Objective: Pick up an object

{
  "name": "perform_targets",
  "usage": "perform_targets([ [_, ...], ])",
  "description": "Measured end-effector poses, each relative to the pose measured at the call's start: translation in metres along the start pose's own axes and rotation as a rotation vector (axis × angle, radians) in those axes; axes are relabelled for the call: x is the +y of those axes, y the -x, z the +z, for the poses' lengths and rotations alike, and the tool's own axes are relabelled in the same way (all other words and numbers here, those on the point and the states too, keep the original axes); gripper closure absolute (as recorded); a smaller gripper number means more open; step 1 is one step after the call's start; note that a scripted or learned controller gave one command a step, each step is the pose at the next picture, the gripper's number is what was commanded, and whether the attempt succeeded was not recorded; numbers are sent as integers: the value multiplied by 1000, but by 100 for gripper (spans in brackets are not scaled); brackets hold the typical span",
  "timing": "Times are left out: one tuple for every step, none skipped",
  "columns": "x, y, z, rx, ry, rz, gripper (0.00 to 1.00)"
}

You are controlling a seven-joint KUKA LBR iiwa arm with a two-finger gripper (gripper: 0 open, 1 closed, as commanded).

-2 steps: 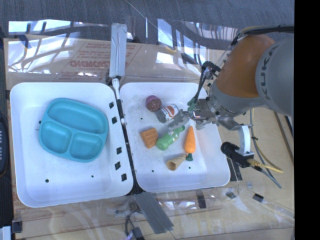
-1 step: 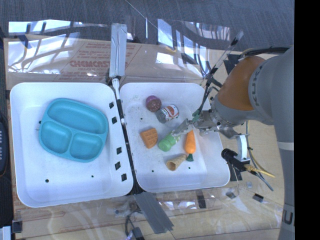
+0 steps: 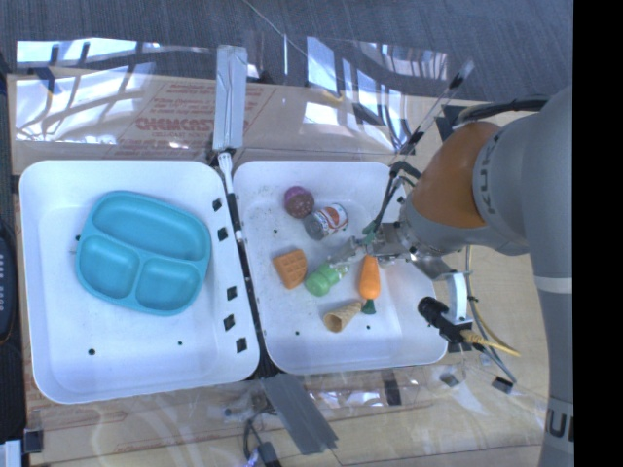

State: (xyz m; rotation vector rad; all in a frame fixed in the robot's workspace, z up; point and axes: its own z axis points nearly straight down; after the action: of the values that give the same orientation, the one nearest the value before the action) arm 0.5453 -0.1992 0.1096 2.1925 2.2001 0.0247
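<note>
1. The left bin (image 3: 39,261) holds a blue divided plate (image 3: 143,252).
2. The right bin (image 3: 268,339) holds a carrot (image 3: 369,277), a cone (image 3: 341,315), a can (image 3: 328,221) and a purple ball (image 3: 299,201).
3. The gripper (image 3: 352,253) hangs beside the carrot.

Right bin (image 3: 292,353): plum (image 3: 299,201) 11 o'clock, can (image 3: 327,221) on its side beside it, orange block (image 3: 290,268), green pear (image 3: 322,279), carrot (image 3: 369,280), cone (image 3: 342,315) 6 o'clock.

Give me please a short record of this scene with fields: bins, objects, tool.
left bin: holds a blue divided plate
right bin: holds a purple ball, small can, orange block, green toy, toy carrot, ice cream cone
tool: over the right bin, near the carrot and green toy
</note>
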Motion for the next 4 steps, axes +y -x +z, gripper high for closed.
perform_targets([
  [-11, -25, 0, -2, 4, 0, 0],
  [-10, -26, -11, 2, -1, -8, 100],
  [21, -86, -25, 16, -40, -11, 100],
  [20, -84, -25, 14, -41, -7, 0],
])
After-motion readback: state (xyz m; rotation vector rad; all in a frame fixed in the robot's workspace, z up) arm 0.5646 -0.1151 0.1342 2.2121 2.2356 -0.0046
